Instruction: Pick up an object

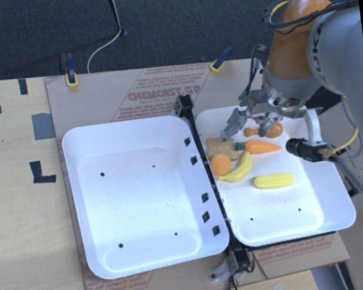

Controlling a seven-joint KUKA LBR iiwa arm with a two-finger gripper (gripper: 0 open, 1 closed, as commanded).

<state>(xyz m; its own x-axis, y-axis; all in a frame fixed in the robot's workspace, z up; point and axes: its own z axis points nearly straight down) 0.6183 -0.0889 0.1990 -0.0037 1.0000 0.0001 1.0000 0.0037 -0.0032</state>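
one gripper (253, 121) hangs over the far part of the right bin (323, 212), fingers spread apart, nothing held between them. just beneath and beside it lie a carrot (262, 146), a banana (238, 169), an orange (221, 164) and a corn cob (274, 180). the left bin (142, 246) adjoins it.

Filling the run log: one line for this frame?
gripper: open, over right bin | held: nothing | near: carrot, banana, corn
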